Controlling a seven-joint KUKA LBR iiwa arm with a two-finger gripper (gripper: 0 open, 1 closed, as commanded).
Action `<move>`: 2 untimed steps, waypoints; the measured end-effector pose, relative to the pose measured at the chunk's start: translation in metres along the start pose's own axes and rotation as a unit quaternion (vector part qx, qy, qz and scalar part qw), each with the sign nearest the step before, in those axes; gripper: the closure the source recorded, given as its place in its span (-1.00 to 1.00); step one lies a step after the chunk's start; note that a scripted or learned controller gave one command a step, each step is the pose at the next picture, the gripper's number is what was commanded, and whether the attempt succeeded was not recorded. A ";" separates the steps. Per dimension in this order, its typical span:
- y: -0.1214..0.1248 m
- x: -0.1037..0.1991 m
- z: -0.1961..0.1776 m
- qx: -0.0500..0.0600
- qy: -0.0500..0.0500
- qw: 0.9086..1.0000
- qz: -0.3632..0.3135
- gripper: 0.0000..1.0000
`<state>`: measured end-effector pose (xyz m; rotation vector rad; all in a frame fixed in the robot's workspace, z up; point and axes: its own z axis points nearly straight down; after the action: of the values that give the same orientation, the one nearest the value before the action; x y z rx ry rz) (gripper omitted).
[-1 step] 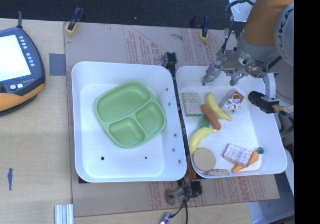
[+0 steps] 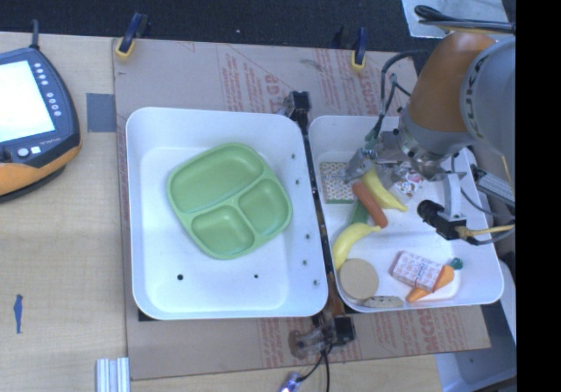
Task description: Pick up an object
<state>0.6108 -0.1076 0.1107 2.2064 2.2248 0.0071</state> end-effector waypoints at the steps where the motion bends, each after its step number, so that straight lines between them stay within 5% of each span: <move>1: 0.045 -0.030 0.019 0.006 0.002 1.000 0.002 -1.00; 2: -0.010 -0.022 0.019 0.007 0.001 1.000 0.002 -1.00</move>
<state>0.6008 -0.1292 0.0916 2.2183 2.2290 -0.0075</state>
